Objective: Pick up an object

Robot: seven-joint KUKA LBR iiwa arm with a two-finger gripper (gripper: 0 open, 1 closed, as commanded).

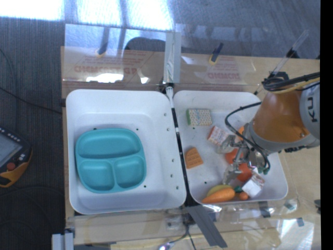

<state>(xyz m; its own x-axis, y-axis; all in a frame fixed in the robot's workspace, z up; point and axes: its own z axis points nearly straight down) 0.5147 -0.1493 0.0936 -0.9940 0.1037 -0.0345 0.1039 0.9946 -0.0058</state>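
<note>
My tool (242, 163) hangs low over the right bin (276, 191), deep in a clutter of small things near the bin's front corner. Whether it is parted or closed, I cannot tell; wrist and cables hide that. A red object (240, 174) lies directly under it, touching or nearly so, and I judge that the likeliest pick. Just beyond, toward the bin's front wall, lies an orange carrot (220, 195), its long axis running roughly left to right along that wall, down and to the left of my tool. A small white block (252, 188) sits beside the red object. Farther off rest an orange wafer (193, 158) and a speckled packet (200, 117). The left bin (104, 108) holds a teal divided tray (110, 159).
</note>
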